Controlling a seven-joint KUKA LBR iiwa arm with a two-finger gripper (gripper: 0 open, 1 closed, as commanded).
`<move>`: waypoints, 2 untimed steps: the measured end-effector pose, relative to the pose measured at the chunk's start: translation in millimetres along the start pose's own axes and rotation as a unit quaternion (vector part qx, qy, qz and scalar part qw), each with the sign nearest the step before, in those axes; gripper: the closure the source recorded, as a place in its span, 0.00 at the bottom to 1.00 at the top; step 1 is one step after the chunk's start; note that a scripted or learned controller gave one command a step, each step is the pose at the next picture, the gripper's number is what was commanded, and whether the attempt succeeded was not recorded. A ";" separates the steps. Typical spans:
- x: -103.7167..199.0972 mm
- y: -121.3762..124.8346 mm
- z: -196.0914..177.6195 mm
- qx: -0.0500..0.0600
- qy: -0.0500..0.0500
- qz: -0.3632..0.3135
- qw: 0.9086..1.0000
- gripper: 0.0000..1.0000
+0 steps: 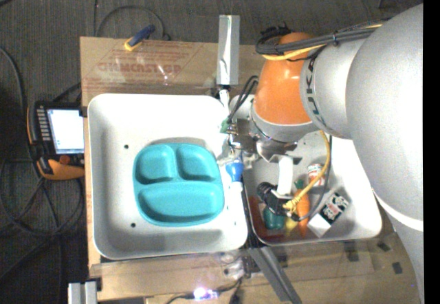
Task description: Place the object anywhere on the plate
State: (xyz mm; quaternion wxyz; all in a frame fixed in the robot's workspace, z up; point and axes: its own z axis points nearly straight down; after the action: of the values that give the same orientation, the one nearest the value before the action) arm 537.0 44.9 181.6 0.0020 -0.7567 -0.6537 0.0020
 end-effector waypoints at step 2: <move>72.8 -20.1 12.1 0.001 -0.001 -0.033 0.999 0.00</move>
State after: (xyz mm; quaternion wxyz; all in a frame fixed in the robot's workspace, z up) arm 527.7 119.9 169.6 0.0023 -0.7348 -0.6783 0.0029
